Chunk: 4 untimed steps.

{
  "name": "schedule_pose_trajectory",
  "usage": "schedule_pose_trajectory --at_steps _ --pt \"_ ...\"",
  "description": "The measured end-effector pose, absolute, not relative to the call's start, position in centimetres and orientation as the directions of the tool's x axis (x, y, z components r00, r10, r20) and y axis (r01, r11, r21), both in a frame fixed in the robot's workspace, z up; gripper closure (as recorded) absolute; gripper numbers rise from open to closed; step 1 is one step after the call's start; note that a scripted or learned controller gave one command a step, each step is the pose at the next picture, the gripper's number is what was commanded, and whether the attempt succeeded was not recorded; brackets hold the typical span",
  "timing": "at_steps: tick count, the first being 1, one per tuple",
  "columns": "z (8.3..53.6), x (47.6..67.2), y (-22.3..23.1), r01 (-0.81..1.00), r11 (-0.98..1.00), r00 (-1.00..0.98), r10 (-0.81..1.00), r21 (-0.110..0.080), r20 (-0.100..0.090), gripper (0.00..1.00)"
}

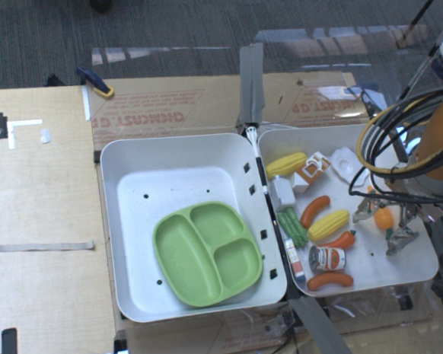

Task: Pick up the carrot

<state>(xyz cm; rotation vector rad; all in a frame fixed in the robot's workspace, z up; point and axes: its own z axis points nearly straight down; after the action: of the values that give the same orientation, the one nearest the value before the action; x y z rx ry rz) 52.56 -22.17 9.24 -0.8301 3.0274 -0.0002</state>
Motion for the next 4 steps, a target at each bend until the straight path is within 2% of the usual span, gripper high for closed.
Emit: schedule_pose_trajectory --at_steps 1,2,3,4 --pt "10.22 52.78 -22.05 -0.513 0.859 -0.858 -0.513 -0.004 -0.006 1.00" --pt "10.22 52.78 -22.04 -0.513 0.858 -0.858 -0.513 -0.004 -0.006 0.00" --pt "11.20 52.98 -21.93 -0.514 0.857 -0.857 -0.514 -0.007 -0.011 1.00" --pt "11.20 52.98 -21.91 -0.515 0.857 -0.857 -0.515 -0.007 -0.010 0.00"
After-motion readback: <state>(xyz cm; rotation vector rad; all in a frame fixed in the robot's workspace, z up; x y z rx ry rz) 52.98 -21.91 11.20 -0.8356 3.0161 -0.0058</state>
